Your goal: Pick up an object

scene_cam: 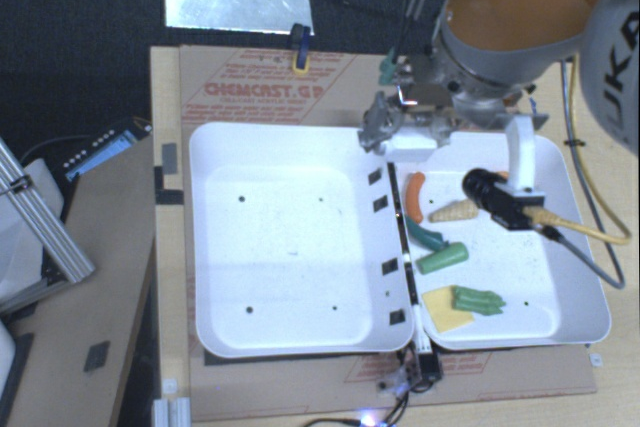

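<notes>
The end effector (395, 130) hangs over the far rim of the right bin (570, 245), close to the divider where the two bins meet; it is a cluster of grey metal and white plastic, and whether it is spread or pressed together cannot be told from this angle. Nothing is seen held in it. Just below it, toward the camera, an orange curved piece (414, 195) shaped like a carrot or sausage lies near the divider. Beside that, a little further right, sits a tan, ridged cone (453, 210) with a rough texture. Nearer the camera than these lie a dark teal bent piece (424, 236) and a smooth green cylinder (442, 258), touching or nearly so. Further toward the camera is a flat yellow wedge (446, 309) with a knobbly green piece (478, 299) resting against its right edge. All these things crowd the left half of the right bin, leaving its right half bare smooth white plastic. A black cylindrical part with a yellow cable (575, 230) juts out to the right of the end effector over that bin. The left bin (275, 245), to the end effector's left, is glossy white with rounded corners and a shallow raised rim. Both bins rest on a cardboard sheet (265, 85) on the table.
</notes>
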Action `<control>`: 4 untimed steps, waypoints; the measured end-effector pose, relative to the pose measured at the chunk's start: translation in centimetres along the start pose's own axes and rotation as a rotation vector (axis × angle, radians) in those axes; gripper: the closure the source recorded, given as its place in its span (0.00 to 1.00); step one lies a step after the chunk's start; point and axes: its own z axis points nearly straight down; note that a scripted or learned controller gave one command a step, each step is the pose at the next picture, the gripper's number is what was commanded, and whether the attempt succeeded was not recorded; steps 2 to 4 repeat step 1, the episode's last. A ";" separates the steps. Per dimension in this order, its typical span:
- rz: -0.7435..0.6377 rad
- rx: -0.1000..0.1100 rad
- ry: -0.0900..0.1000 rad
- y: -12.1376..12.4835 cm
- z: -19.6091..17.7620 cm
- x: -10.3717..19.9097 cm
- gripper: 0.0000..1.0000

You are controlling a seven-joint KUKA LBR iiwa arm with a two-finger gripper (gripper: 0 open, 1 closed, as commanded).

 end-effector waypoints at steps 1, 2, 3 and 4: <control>0.012 0.016 -0.007 4.3 4.4 -4.8 1.00; 0.012 0.016 -0.007 4.3 4.4 -4.8 1.00; 0.012 0.016 -0.007 4.3 4.4 -4.8 1.00; 0.012 0.016 -0.007 4.3 4.4 -4.8 1.00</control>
